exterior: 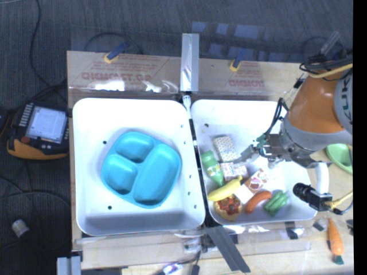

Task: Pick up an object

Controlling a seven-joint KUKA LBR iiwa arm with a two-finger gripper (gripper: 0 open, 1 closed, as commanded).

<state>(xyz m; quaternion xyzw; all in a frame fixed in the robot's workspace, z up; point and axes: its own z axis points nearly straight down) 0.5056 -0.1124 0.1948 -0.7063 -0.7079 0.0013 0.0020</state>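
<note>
Camera view, bench [132, 73] seen from above.

Left bin [86, 205]: one blue three-compartment tray [140, 168], lying flat near the middle.

Right bin [229, 116]: a heap of toy food in the near half, pieces touching one another.
- Patterned box [225, 148], tilted, at the top of the heap.
- Green bottle-like piece [211, 168], against the left wall.
- Small white-and-red packet [232, 170], just beside the bottle.
- Yellow banana [224, 189], lying across the middle.
- Round red-and-yellow piece [229, 207], at the near edge.
- Red sausage [257, 200], beside a green pepper-like piece [276, 202].

Arm: orange band at right; claw [265, 149] sits low over the heap's right side, apart from the box. Whether it is released or clenched cannot be told; nothing is seen grasped.

Handling, judged: the pieces look like light, stiff, smooth plastic, apt to slip. The sausage and banana offer narrow middles to pinch across; the box offers flat sides.

Outside the bins: an orange carrot-like piece [335, 242] at far right.
</note>
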